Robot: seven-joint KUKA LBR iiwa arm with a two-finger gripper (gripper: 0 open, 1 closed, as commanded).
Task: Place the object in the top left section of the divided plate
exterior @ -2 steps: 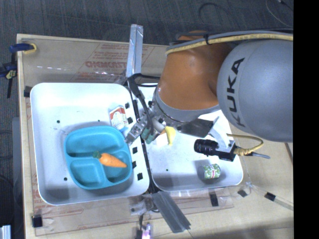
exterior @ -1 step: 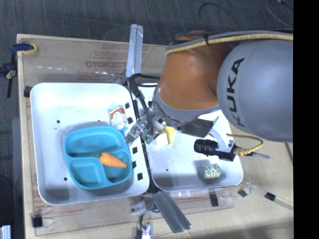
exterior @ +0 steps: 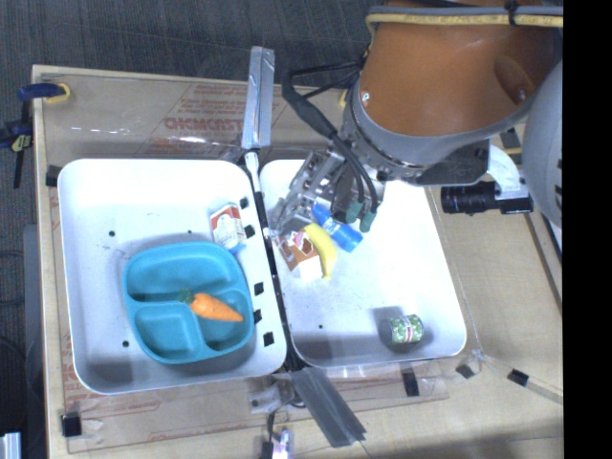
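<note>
The blue divided plate (exterior: 158, 275) lies in the left bin. An orange carrot (exterior: 216, 307) rests on it, right of centre, across the ridge between sections. My gripper (exterior: 290, 213) hangs low over the left side of the right bin, by the wall between the bins. Just below and right of it sits a cluster: a yellow banana (exterior: 322, 247), a small red, brown and white carton (exterior: 300, 253) and a blue object (exterior: 345, 234). Whether any of these is in the gripper is hidden by the wrist and cables.
A red and white carton (exterior: 226, 225) lies in the left bin beside the plate's upper right corner. A green can (exterior: 405, 329) lies near the right bin's front right corner. The arm's orange and grey bulk overhangs the right bin's back.
</note>
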